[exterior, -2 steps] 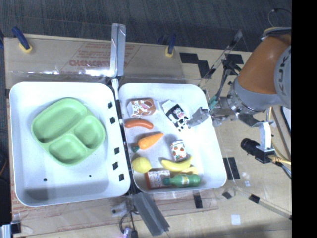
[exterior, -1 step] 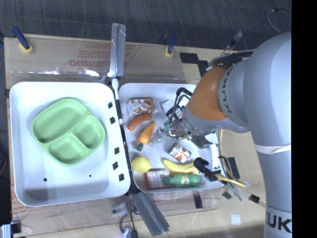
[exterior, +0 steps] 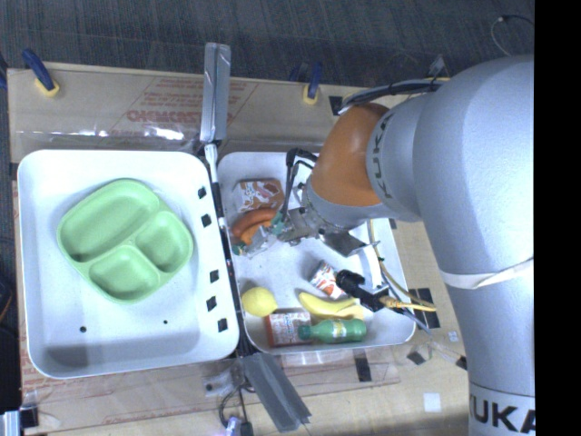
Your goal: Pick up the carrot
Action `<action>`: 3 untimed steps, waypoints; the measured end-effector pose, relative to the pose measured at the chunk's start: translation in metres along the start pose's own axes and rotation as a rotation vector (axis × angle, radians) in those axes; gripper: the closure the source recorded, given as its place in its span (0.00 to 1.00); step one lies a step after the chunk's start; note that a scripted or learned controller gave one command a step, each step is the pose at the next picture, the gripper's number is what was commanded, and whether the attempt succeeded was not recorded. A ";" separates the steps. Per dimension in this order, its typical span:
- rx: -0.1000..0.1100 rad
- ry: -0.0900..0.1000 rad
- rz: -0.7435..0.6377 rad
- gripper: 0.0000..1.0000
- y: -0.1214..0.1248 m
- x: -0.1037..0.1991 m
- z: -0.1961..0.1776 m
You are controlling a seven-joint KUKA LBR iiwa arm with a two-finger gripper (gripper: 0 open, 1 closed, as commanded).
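A pale wooden tabletop (exterior: pixel 109 98) with faint red printing carries two shallow white bins side by side, with blue clamps (exterior: pixel 40 71) at its far edge and dark carpeted floor (exterior: pixel 272 12) beyond it. The left bin (exterior: pixel 45 334) holds a green divided plate (exterior: pixel 125 239) with three compartments. The right bin (exterior: pixel 399 330) is crowded: a carrot (exterior: pixel 247 225) lies near its left wall, just below a snack packet (exterior: pixel 259 192), and toward the near edge sit a lemon (exterior: pixel 258 302), a banana (exterior: pixel 329 306), a green bottle (exterior: pixel 332 331) and a red-labelled bottle (exterior: pixel 283 325). The grey arm (exterior: pixel 472 171) with its orange band (exterior: pixel 349 157) reaches in from the right, and the end effector (exterior: pixel 283 225) sits low in the right bin directly at the carrot's right end, seemingly touching it. Whether the end effector is apart or together cannot be told, as the wrist and clutter hide it.
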State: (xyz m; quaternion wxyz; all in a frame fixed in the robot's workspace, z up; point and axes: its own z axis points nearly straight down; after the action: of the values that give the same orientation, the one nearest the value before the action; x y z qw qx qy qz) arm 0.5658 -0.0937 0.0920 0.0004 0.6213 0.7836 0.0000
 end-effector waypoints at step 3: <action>0.002 0.001 0.232 1.00 0.076 0.062 -0.139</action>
State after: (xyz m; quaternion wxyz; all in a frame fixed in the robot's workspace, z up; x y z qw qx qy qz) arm 0.6251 -0.0156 0.2312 -0.0006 0.7078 0.7065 -0.0005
